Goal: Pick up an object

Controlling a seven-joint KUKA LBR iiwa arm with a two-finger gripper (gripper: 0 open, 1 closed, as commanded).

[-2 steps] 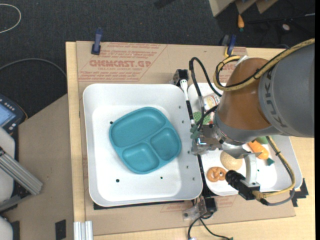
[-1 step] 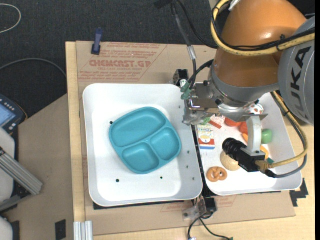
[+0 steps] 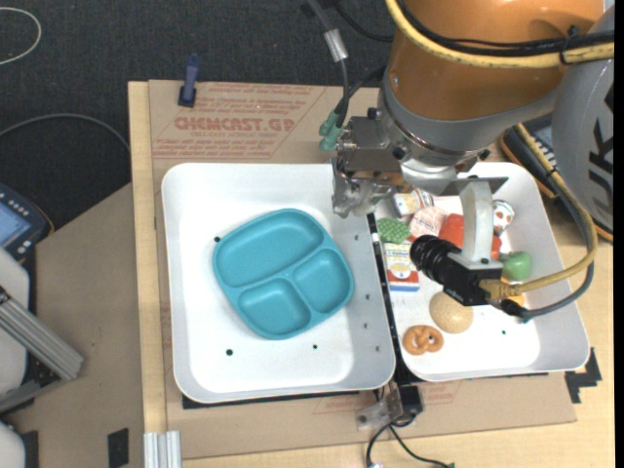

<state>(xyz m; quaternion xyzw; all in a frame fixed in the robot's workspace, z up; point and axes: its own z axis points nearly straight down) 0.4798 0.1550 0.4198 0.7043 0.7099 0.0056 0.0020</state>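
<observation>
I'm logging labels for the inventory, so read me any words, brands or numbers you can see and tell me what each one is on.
"CHEMCAST GP": red print on the brown board under the bins.
Smaller red lines around it: too blurred to read.
Small carton in the right bin: printing too small to read.

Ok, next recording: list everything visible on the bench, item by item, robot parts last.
Shallow white plastic bins: two, side by side, left and right.
Teal divided plastic plate: one, three compartments, in the left bin.
Brown toy pretzel: one, front of the right bin.
Tan round toy: one, right bin, behind the pretzel.
Green ball: one, right bin.
Small white and red carton: one, right bin, by its left wall.
Other small toys: red, green, white, bunched under the arm; count unclear.
Cardboard sheet: one, brown, under the bins.
Grey and orange arm: one, above the right bin.
</observation>
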